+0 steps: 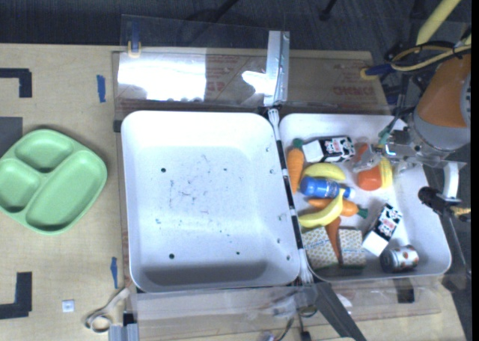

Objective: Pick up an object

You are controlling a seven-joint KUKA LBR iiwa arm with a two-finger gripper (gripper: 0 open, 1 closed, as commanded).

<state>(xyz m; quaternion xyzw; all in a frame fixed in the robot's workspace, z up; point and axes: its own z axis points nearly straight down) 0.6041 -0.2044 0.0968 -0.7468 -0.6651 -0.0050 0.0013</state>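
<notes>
A grey KUKA arm (441,119) with an orange band reaches in from the right edge of the frame over the right-hand white bin (434,253), its gripper (389,149) low over the bin's upper right area; whether the fingers are spread or pressed together cannot be told from this angle, and nothing can be seen between them. Just left of the gripper lies an orange-and-yellow toy (372,175), near it but with no clear contact. The objects to be picked crowd this bin: an orange carrot (296,166) along its left wall, a black-and-white printed box (335,148) toward the top, a yellow banana (323,173) above a blue bottle (326,190), and a second banana (320,216) curving below it. Lower down sit two tan waffle-patterned pieces (333,246), a small white box (374,242), another black-and-white box (388,220) and a shiny metal can (400,257) in the lower right corner. The left-hand white bin (202,197) fills the centre of the frame, its floor showing faint marks. On the wooden bench (60,93) at the far left rests a green divided plate (49,180), well apart from both bins. A clear plastic panel (202,74) stands behind the left bin at the upper centre.
</notes>
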